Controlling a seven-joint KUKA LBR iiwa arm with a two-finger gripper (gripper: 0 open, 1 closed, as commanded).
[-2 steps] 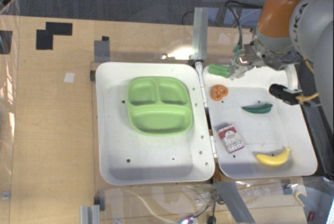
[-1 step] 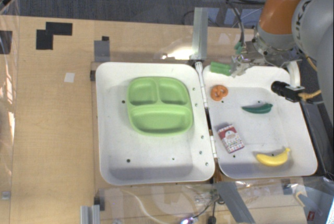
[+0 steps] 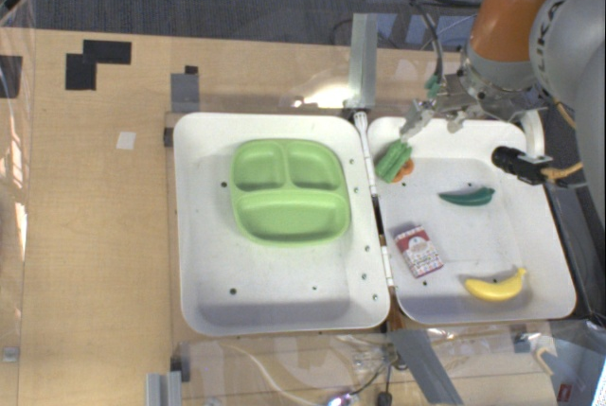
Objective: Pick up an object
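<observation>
My gripper (image 3: pixel 434 111) hangs over the back left corner of the right bin (image 3: pixel 549 234), below the orange band of the arm. Just below and left of it is a green and orange toy vegetable (image 3: pixel 393 160), close to the bin's left wall; whether it is touched or held cannot be made out. Further right in the same bin lies a dark green pepper-like piece (image 3: pixel 466 196). A small red and white packet (image 3: pixel 418 251) rests near the middle left, and a yellow banana (image 3: pixel 494 286) lies at the front right.
The left bin (image 3: pixel 204 234) holds a light green divided plate (image 3: pixel 289 191) in its middle. A raised divider (image 3: pixel 371 205) separates the two bins. A metal post (image 3: pixel 364 54) stands behind the divider. A black arm fitting (image 3: pixel 519 163) juts over the right bin's back right.
</observation>
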